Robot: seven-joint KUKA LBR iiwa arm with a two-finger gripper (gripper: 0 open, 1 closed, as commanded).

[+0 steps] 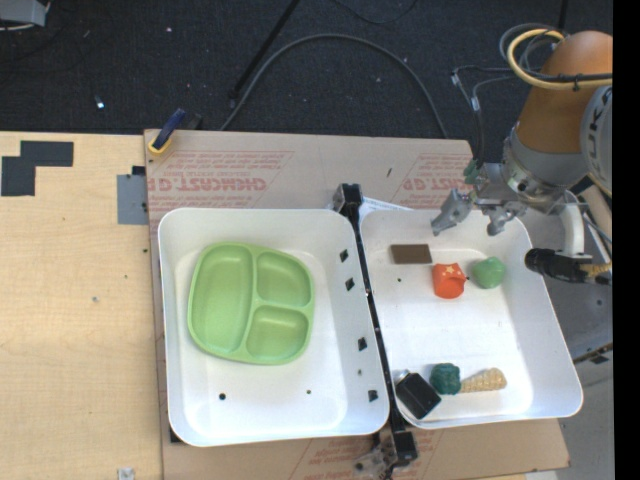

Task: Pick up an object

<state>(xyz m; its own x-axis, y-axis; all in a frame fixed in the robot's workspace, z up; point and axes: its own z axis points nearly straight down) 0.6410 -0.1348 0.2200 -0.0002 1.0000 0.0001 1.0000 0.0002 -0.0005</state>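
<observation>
My gripper (468, 218) hangs above the far edge of the right bin (545, 338), its two fingers spread apart and nothing between them. Below it in the bin lie a brown flat block (410, 254), a red-orange object (449, 280) and a green ball (488, 272). Nearer the front of the bin rest a dark green lump (445, 377), a tan cone (484, 380) and a black piece (417, 395).
The left bin (180, 388) holds a light green divided plate (252, 302). A black divider (364, 308) runs between the two bins. The arm's orange band (565, 98) rises at the upper right. Cables trail across the dark floor behind the bench.
</observation>
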